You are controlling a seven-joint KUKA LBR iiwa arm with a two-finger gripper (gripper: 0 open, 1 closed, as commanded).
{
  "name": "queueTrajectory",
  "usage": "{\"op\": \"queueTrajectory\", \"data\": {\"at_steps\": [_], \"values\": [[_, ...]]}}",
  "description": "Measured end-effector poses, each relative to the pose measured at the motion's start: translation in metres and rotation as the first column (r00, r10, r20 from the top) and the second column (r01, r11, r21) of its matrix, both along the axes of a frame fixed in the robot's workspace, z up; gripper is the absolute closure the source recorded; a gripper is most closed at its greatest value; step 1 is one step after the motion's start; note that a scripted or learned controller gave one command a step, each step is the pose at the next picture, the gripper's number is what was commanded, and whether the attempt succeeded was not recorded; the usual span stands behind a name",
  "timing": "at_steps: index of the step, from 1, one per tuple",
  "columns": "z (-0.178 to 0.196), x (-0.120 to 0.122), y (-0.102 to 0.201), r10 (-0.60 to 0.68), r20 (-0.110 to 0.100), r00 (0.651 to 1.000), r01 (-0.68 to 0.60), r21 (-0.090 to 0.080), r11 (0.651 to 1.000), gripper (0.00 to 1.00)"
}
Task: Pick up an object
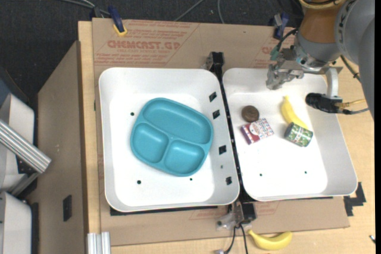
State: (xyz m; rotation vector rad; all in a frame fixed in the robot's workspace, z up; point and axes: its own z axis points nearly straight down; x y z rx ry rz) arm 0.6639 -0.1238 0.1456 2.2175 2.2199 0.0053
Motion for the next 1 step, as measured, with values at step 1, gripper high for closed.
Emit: {"op": "queueTrajectory", "data": {"at_steps": [1], "values": [[0.0653,0.0020,-0.0003,0.001,0.002,1.000,-0.001,0.000,1.000,1.00]]}}
